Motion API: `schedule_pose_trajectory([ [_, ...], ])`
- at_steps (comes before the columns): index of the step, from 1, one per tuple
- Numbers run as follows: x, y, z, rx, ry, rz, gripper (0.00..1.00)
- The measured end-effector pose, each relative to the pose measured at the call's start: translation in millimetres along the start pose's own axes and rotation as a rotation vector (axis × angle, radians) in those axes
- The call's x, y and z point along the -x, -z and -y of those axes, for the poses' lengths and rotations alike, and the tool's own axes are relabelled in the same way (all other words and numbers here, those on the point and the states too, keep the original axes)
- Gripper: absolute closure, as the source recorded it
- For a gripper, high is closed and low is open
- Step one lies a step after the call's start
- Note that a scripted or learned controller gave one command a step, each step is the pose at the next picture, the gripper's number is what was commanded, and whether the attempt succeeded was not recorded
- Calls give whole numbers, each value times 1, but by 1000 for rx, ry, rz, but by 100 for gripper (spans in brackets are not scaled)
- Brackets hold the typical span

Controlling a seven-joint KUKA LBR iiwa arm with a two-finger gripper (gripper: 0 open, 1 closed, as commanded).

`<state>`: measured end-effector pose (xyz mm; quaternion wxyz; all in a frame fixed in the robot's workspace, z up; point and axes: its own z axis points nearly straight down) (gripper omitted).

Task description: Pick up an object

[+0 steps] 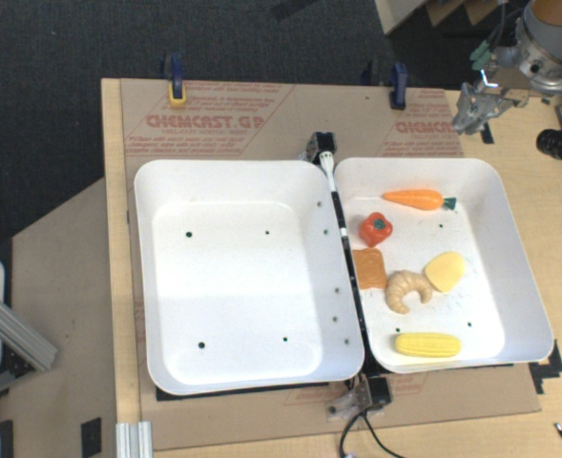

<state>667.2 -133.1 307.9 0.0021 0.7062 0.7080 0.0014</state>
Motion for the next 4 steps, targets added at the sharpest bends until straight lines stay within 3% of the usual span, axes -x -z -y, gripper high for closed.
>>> schedule_pose_trajectory([
  [1,-13,39,0,2,0,0,100],
  [2,20,5,1,-8,-6,0,100],
  [3,96,45,1,3,-8,5,100],
  [4,56,72,23,-3,0,-1,100],
])
